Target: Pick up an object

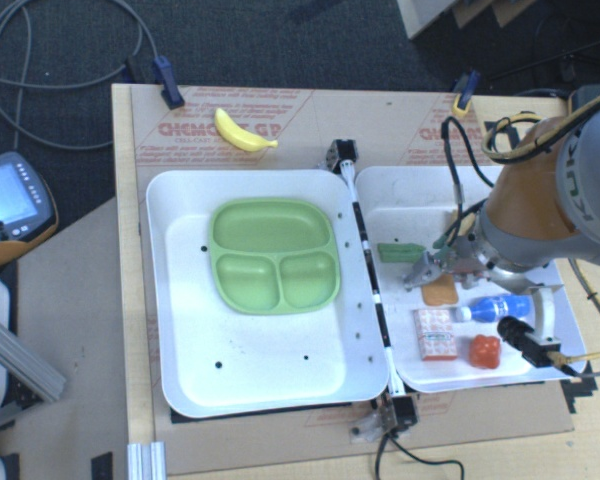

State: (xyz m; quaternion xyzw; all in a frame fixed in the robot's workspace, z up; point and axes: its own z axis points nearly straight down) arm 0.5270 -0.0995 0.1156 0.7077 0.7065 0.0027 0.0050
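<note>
From my remote seat, the biggest thing I saw was the worktop (280, 108), a tan board with red printed lettering, carrying two shallow white bins side by side. The left bin (180, 348) held a pale green divided plate (275, 253) with one long compartment and two smaller ones, lying flat near the bin's upper middle. The right bin (400, 193) sat touching the left one along a black-clipped seam.

The grey arm with its orange band (525, 198) reached in from the right and hung over the right bin. Its end effector (427, 268) was low over the bin's middle, just beside a flat green object (398, 252) on its left and just above a small tan round piece (440, 292). I could not tell how wide it stood, nor whether anything sat within it.

Lower in the right bin lay a clear bottle with a blue label (495, 309) on its side, a small white and red carton (436, 333) near the seam, and a red block (485, 351) just beside the carton.

Outside the bins, a yellow banana (242, 133) lay on the worktop above the left bin, well apart from the arm. Blue clamps (167, 81) held the board's top edge.
</note>
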